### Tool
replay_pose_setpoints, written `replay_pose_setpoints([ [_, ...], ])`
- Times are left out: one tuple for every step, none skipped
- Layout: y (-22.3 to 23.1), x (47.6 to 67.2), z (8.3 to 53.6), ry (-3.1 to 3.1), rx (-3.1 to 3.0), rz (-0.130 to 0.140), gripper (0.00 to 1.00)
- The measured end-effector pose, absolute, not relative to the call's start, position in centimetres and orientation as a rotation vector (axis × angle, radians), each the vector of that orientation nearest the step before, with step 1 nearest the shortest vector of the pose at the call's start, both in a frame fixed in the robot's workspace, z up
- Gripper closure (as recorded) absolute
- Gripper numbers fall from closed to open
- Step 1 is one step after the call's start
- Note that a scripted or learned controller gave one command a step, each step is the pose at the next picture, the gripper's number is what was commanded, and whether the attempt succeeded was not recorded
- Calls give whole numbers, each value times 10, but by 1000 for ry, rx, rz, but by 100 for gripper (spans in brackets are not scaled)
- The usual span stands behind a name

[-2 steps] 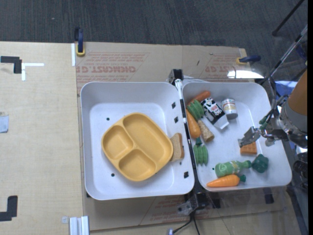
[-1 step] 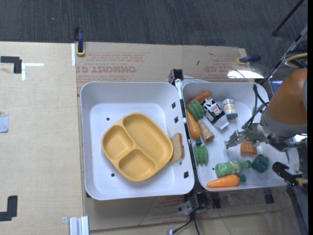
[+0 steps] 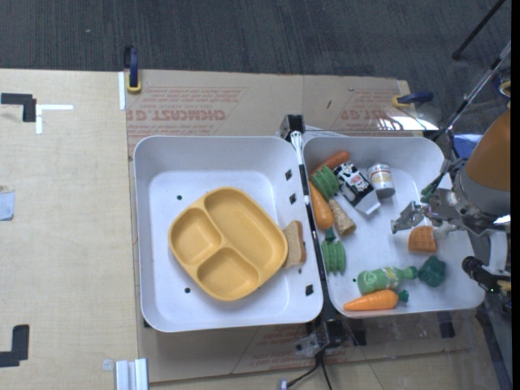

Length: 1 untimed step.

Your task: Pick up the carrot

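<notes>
An orange carrot with a green tip lies along the front wall of the right bin, pointing left. A second carrot-like orange piece with a leafy green top lies against the bin's left wall. My gripper hangs low over the right side of this bin, just above a small orange wedge. It is well apart from the front carrot, up and to its right. The arm's orange band is at the right edge. Nothing is seen held.
In the right bin: a cow-patterned carton, a small can, a green bottle, a dark green broccoli, a green vegetable. The left bin holds a yellow divided plate and a toast slice.
</notes>
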<state>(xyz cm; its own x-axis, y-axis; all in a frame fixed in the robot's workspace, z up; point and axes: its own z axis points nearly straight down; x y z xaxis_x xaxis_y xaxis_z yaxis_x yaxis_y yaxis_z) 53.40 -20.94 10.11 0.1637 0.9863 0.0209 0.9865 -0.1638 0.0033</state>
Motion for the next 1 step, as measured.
replay_pose_setpoints([
  [-177, 480, 267, -1892, -2512, 3, 0],
])
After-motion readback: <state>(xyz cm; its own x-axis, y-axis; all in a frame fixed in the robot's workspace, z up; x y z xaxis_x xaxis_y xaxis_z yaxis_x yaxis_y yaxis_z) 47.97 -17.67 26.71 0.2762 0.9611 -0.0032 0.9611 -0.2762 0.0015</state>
